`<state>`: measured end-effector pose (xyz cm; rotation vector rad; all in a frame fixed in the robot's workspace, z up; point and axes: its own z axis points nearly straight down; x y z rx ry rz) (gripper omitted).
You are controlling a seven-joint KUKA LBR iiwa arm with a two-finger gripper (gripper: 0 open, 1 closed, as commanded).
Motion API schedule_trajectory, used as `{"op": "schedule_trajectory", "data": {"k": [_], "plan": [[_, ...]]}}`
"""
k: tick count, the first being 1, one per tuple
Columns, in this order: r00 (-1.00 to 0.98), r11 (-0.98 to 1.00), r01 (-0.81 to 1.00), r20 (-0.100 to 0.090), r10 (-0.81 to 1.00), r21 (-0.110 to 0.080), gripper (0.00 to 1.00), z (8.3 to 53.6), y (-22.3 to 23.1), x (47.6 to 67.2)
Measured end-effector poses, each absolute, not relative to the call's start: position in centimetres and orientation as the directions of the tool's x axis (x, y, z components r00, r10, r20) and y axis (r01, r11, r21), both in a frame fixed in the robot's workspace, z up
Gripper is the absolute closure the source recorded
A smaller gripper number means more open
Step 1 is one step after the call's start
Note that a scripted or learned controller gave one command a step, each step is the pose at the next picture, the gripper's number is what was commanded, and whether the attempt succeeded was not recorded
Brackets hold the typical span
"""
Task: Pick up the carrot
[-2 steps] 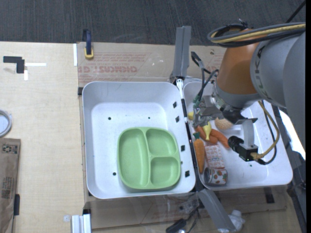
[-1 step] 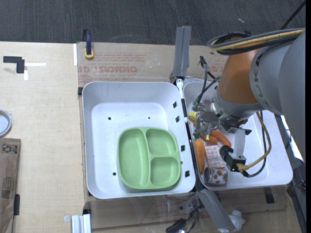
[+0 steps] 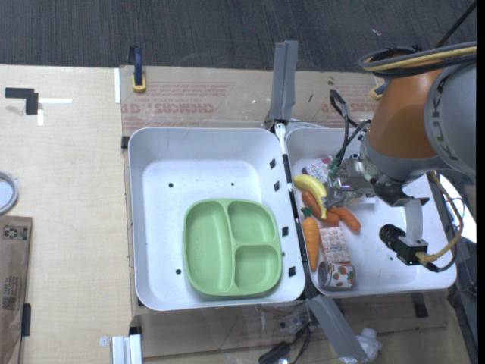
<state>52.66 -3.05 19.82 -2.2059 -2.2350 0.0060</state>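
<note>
Nearest us, the carrot (image 3: 311, 241) lies against the right bin's (image 3: 436, 279) left wall, untouched. Beyond it our gripper (image 3: 339, 190) hovers over the banana (image 3: 311, 185); its grip we cannot tell. We judge the approach unfinished: next, shift nearer and descend.

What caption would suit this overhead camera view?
Robot arm reaching over the right bin toward a carrot; green plate beside.
</note>
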Motion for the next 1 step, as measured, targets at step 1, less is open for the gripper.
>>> {"op": "schedule_trajectory", "data": {"k": [1], "plan": [[-0.519, 0.519, 0.855, 0.001, 0.855, -0.002, 1.00, 19.10, -1.63, 47.82]]}}
